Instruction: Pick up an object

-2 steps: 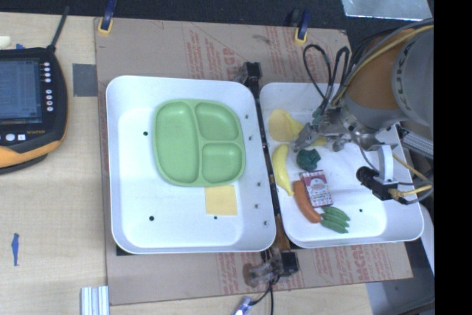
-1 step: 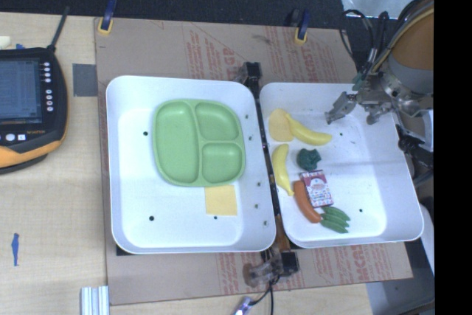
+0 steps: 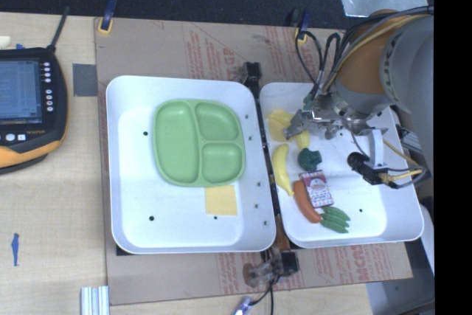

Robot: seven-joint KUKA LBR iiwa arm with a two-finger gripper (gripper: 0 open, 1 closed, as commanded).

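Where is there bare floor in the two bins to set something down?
Left bin: a wide strip left of the green divided plate, and the front edge beside the yellow square. Right bin: the front right corner past the carrot. Its left side is crowded: banana, broccoli, small carton, gripper.

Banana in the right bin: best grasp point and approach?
Grip the banana at mid-length, coming from above with fingers across its narrow width. It lies flat and runs lengthwise along the right bin's left wall, so the fingers probably have little room on that side. Its lower end sits close to the carrot, and the gripper is above its top end, so the middle looks freest.
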